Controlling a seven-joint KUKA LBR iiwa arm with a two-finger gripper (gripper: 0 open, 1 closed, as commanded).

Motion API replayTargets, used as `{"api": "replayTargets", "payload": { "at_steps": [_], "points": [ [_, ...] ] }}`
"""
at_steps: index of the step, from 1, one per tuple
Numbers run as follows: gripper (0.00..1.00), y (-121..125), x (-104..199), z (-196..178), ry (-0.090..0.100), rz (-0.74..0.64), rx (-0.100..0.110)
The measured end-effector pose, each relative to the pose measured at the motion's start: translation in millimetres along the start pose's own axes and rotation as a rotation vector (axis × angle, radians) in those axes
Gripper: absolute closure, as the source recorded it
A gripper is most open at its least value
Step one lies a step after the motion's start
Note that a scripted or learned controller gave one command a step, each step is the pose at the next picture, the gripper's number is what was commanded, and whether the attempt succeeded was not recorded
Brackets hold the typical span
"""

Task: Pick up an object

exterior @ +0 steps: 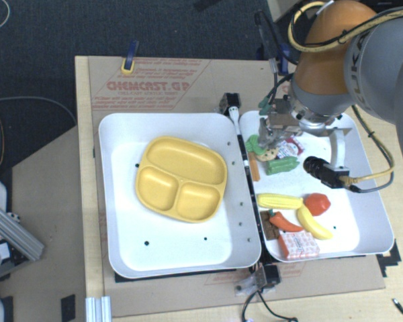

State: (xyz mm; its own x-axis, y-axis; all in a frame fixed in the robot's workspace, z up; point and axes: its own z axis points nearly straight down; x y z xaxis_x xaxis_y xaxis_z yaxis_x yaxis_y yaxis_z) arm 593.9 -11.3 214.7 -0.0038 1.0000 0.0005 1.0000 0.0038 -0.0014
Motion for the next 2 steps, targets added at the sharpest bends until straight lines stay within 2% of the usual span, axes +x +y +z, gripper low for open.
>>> {"api": "replayTargets", "payload": {
  "at_steps": [1, 2],
  "points": [
    [1.00, 1, -1, -12, -0.001, 0.002, -0.004],
    [1.00, -8, 16, -9, 0.000, 0.003, 0.001]
  ]
}}
